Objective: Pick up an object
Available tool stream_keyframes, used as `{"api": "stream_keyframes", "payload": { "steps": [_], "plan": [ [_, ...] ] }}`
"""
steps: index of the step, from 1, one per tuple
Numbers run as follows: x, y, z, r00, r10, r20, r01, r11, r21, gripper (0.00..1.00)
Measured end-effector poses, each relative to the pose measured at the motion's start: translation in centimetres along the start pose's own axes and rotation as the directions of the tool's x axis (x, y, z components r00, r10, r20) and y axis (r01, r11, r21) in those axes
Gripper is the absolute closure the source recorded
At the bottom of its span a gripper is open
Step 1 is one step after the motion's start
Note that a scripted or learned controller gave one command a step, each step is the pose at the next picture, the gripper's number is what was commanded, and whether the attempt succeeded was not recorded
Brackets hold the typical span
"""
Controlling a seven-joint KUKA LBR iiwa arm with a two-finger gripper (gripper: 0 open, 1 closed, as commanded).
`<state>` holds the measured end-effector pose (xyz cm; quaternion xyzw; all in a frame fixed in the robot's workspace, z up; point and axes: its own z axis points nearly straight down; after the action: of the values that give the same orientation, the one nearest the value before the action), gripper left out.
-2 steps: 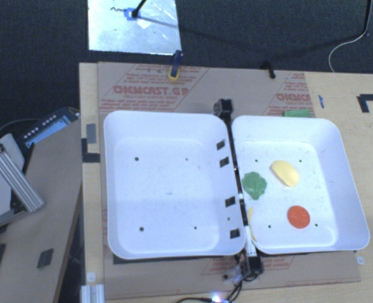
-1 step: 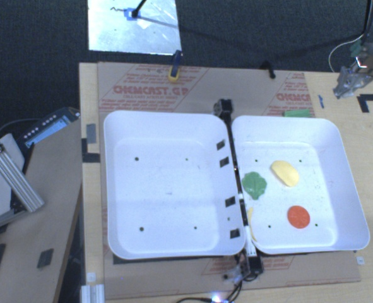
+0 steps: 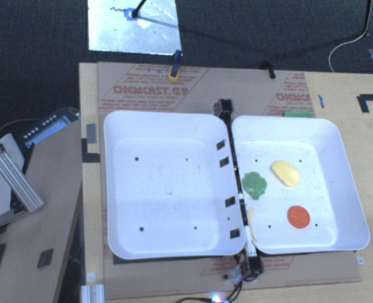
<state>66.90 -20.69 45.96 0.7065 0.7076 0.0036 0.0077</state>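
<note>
I cannot tell the gripper's state. For a clean pick I would come straight down on the red disc (image 3: 298,216), which lies well off the walls of the right bin (image 3: 281,120). The yellow lump (image 3: 285,173) and green piece (image 3: 254,185) share that bin, the green one near the wall next to the left bin (image 3: 167,116).

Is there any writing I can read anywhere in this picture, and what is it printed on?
"CHEMCAST GP": red print on the brown board under the bins, above the left bin.
The same red print, partly cut off, on that board above the right bin; it looks like the same brand, but I cannot read it fully.
Faint red print along the board's front edge: too blurred to read.
Buttons on the blue handheld unit at left: too small to read.
</note>
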Motion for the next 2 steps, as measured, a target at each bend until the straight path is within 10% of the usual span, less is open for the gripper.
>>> {"api": "stream_keyframes", "payload": {
  "steps": [2],
  "plan": [
    [0.1, 0.1, -7.8, 1.000, -0.003, -0.004, 0.003, 1.000, 0.009, 1.00]
  ]
}}
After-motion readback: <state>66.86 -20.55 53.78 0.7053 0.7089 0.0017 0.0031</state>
